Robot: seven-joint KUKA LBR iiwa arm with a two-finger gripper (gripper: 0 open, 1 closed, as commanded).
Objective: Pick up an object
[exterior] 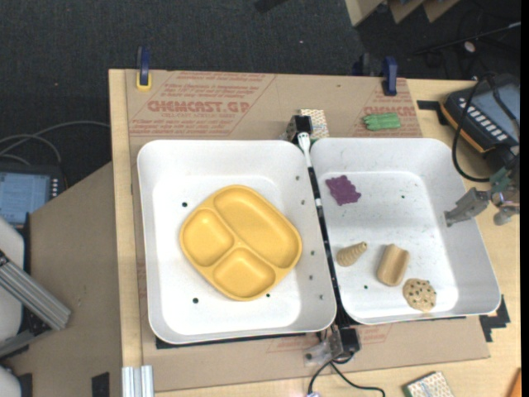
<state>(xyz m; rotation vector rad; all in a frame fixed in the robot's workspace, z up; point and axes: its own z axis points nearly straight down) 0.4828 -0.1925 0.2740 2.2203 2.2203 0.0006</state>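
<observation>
Over right bin's [463, 300] right rim: gripper [483, 205], jaws apart, empty | risk: descent clips rim, well apart from cookie [420, 294].

Left bin [157, 222]: yellow divided plate [240, 241] sits centre.
Right bin [463, 255]: purple piece [342, 190], cone [351, 254], tan cylinder [392, 265], cookie [420, 294].
Gripper [483, 203]: frame's right edge.

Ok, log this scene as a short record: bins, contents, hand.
left bin: yellow divided plate
right bin: purple piece, ridged tan cone, tan cylinder, cookie
outside bins: green object on the board behind the right bin
hand: over the right bin's right rim, holding nothing visible
</observation>
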